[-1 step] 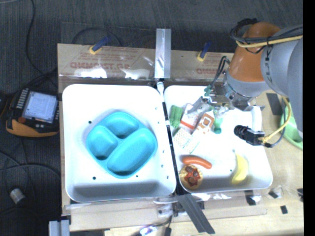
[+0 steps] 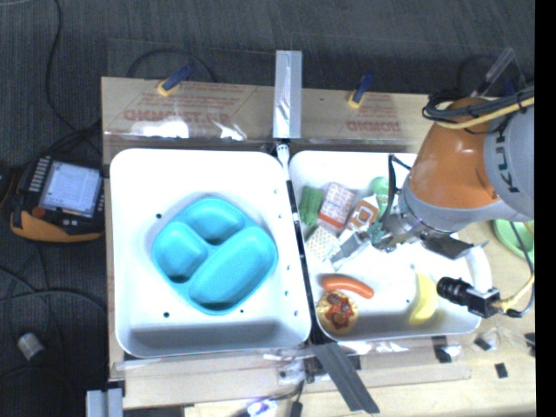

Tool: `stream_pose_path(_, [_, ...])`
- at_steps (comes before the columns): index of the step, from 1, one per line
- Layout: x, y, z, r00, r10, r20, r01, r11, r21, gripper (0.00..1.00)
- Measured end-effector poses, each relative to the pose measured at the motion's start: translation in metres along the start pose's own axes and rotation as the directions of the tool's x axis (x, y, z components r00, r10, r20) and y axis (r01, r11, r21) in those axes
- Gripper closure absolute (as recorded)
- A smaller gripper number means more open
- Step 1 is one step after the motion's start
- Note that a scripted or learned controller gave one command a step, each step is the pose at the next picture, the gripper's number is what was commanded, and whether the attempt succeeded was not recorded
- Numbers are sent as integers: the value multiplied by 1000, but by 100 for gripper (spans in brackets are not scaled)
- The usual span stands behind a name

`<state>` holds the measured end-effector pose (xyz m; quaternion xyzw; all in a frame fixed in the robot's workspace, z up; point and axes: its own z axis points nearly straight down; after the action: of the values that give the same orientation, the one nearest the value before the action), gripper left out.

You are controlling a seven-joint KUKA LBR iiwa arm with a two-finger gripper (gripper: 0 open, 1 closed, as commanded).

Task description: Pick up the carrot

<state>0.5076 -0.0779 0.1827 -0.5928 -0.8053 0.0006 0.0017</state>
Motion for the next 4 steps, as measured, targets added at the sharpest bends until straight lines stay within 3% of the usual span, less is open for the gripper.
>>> stream_pose_path(1, [-51, -41, -67, 944, -329, 2, 329, 944, -2, 0])
stream_pose_path(2, [-62, 30, -94, 988, -157, 2, 157, 988, -2, 0])
stream_pose_path(3, [29, 27, 0, 989, -146, 0, 146, 989, 1, 0])
stream_pose_path(4, [-38, 39, 66, 990, -136, 27, 136, 990, -35, 0])
